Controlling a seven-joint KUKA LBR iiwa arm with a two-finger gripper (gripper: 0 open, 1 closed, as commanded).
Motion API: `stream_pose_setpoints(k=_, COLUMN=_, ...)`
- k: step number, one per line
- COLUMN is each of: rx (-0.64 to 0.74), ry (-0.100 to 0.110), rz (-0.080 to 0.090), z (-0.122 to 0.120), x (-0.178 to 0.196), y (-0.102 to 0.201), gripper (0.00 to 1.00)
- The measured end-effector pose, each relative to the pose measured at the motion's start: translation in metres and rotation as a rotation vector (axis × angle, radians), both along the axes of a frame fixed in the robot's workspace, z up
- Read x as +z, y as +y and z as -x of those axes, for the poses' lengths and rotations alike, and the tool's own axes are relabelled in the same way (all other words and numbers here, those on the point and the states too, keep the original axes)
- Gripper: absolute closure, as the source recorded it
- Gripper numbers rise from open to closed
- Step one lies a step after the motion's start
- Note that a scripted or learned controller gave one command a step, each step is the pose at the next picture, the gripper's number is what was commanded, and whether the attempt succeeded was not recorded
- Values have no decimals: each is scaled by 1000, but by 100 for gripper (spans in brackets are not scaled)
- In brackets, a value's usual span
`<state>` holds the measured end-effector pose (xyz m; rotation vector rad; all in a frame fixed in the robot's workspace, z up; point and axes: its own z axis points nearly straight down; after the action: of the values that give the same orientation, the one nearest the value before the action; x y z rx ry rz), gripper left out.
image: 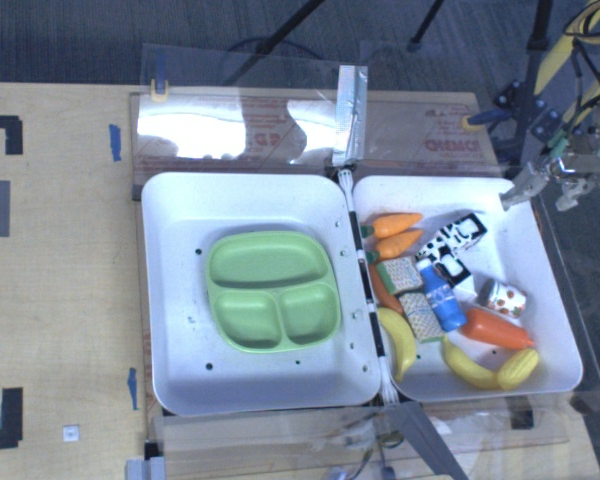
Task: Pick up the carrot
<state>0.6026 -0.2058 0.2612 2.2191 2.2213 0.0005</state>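
Note:
Several orange carrots lie in the right bin (555, 268). Two small ones (397, 224) (398, 243) sit at its back left, and a larger carrot (497, 330) rests near the front right, above a banana (485, 371). A further orange piece (380, 284) lies along the bin's left wall. My gripper (540, 180) hovers at the bin's back right corner, well apart from all the carrots.
The right bin also holds a blue bottle (442, 301), a black-and-white patterned item (450, 240), a small cup (505, 298), speckled packets (410, 293) and a second banana (400, 340). A green divided plate (273, 290) lies in the left bin (170, 268).

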Motion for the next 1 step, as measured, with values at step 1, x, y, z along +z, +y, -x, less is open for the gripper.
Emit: stream_pose_setpoints(k=1, rx=-125, ry=3, rz=-2, z=-19, x=-111, y=77, gripper=0)
